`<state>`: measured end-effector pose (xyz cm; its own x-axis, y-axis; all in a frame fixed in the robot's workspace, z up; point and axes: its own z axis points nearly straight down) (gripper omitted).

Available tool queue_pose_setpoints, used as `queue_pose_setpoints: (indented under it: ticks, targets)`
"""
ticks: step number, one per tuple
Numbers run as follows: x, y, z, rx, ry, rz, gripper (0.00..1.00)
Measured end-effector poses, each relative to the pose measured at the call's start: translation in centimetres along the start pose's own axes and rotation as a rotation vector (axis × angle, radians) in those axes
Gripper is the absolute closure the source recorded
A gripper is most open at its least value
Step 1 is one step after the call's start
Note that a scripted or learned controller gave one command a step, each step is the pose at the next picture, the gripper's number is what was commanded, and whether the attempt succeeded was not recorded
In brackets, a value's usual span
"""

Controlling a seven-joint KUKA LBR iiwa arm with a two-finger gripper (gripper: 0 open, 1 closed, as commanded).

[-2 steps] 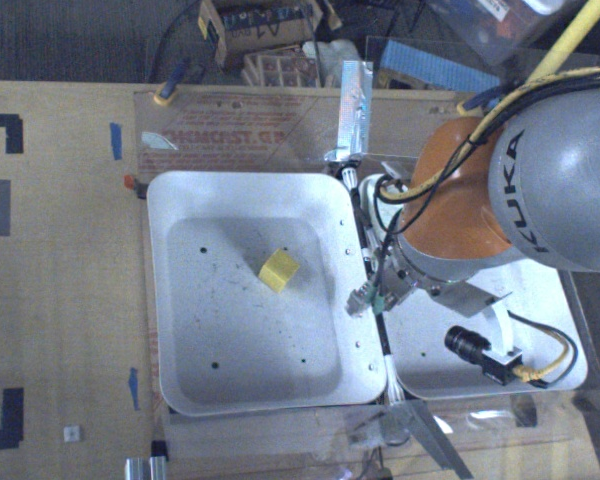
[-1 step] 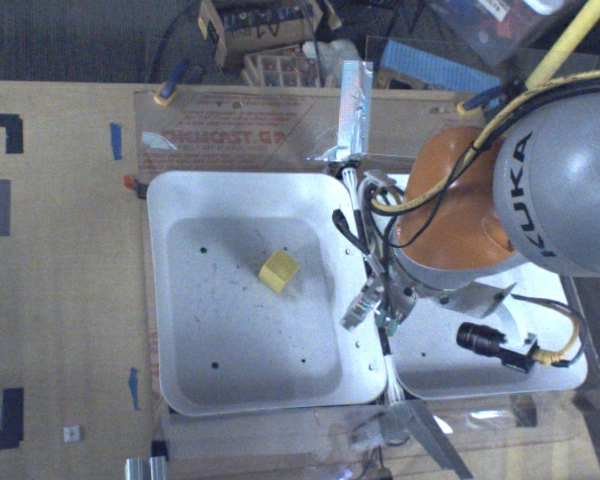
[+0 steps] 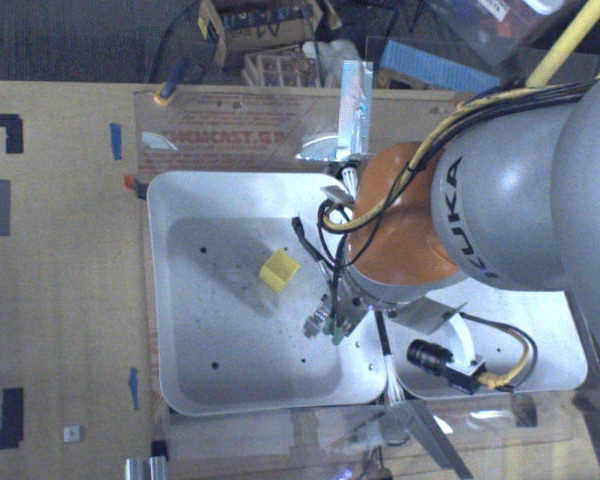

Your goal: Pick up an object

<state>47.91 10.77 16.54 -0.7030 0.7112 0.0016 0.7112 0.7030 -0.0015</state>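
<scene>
Your small yellow foam block (image 3: 278,270) lies in the left white plastic bin (image 3: 180,368), near the hand (image 3: 327,323) at its 10 o'clock; I cannot tell the hand's opening.

Single fixed overhead camera, slanted down over bins (image 3: 180,368).

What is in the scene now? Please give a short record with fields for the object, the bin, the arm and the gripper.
object: small yellow foam-like block, lying in the left bin
bin: shallow white plastic bin, on the wooden bench
arm: grey arm with orange band, above the bin's right side
gripper: gripper low over the bin floor, right of and below the block, apart from it
held: nothing seen
</scene>
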Motion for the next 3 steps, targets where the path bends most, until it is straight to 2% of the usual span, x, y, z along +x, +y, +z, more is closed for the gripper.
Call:
queue_pose_setpoints:
  ticks: [1,2,3]
  targets:
    - [2.0,1.9,2.9,0.002,0.001,0.334,1.00]
    - [0.8,1.0,7.5,-0.009,0.004,0.716,1.00]
    - [1.3,1.8,7.5,-0.016,0.003,1.154,1.00]
